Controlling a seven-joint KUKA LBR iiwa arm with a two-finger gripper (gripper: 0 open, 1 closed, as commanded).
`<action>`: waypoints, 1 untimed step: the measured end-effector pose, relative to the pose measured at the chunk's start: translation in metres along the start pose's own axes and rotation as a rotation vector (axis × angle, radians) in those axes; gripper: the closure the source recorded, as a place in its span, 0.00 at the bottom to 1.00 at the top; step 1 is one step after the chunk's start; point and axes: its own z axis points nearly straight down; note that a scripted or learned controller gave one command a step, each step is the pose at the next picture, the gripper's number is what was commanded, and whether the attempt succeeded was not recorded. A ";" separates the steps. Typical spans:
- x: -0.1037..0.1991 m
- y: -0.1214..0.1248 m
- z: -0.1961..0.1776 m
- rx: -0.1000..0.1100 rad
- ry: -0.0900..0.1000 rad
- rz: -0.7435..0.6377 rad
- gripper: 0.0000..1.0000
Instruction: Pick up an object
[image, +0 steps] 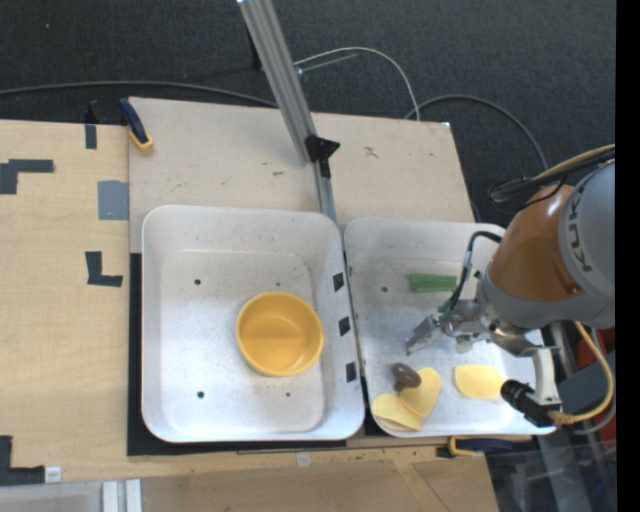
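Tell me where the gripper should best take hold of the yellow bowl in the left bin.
The yellow bowl sits upright with its mouth open, apart from the left bin's walls. Probably best to come straight down and pinch the rim, one finger inside and one outside; the body looks too wide and round to span.

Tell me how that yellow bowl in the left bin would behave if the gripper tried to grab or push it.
The yellow bowl looks like thin plastic, so probably light and rigid. Its smooth rounded wall may slip from a pinch. Sitting upright on the flat floor of the left bin, it would likely slide, not tip.
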 end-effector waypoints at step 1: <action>0.000 0.000 0.027 -0.008 -0.004 0.001 0.00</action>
